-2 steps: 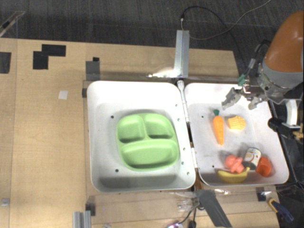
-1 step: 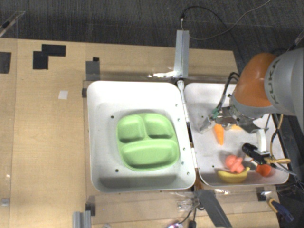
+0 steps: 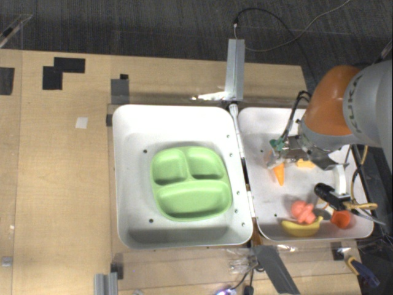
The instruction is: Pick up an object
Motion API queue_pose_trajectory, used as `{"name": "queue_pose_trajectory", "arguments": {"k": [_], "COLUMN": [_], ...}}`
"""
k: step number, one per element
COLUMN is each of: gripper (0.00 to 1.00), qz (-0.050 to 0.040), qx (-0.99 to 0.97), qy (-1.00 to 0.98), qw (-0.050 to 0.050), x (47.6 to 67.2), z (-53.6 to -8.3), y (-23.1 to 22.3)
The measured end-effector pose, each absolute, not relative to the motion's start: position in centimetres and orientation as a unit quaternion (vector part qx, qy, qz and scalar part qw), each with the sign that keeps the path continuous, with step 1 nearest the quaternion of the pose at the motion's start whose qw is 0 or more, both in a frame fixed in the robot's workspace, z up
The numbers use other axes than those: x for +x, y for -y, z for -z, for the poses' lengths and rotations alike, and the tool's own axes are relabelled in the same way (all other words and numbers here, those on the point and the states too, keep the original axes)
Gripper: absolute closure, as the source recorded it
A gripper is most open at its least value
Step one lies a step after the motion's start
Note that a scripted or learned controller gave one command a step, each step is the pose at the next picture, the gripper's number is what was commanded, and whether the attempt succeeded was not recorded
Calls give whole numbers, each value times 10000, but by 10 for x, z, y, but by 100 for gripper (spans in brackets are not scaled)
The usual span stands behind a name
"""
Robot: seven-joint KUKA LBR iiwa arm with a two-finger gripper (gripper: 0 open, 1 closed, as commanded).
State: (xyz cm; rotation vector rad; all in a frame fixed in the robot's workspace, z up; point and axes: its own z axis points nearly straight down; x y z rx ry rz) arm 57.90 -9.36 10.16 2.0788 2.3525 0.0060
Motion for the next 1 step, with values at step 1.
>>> {"name": "queue_pose_trajectory", "arguments": {"k": [1], "gripper": [100], "qz": [-7], "qx": [7103], "qy": [-7039], "qw": [5], "x": [641], "z": [-183], "y": [19]}}
